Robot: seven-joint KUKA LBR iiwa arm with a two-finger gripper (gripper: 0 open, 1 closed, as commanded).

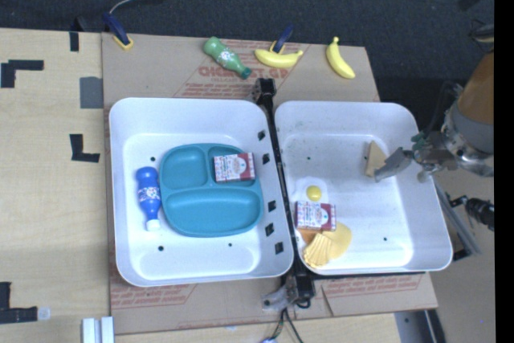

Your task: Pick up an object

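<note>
**Yellow ridged piece at the front; pick not yet made**

Yellow ridged piece [328, 245]: front of the right bin [401, 253], closest to the camera, lying flat, untouched.

Item 1. Tan block [373, 159]: the likeliest target, judged by position. It rests on the floor of the right bin towards the back, near the right wall. Not lifted.

Item 2. Gripper [395, 165]: low in the right bin, just beside the tan block on its right. Contact cannot be confirmed. Spread or closed: cannot tell from this angle. Nothing is seen held in it.

Item 3. Arm [474, 124]: reaches in over the bin's right wall.

Item 4. Small yellow round thing [313, 193]: left part of the right bin, well apart from the gripper.

Item 5. Red carton [315, 215]: just in front of item 4 and touching the yellow ridged piece.

Item 6. Left bin [128, 124]: holds a blue divided tray [201, 209] with a second red carton [234, 167] in its rear right compartment. A blue bottle [147, 197] lies just beside the tray's left edge.

Item 7. Behind the bins, on the counter [48, 173]: a green bottle [226, 58] and two bananas [277, 56], [340, 60].

Status: the approach looks complete or nearly so. The grasp is unconfirmed and the lift is outstanding. Every object lies on a surface, so the task counts as unfinished.
</note>
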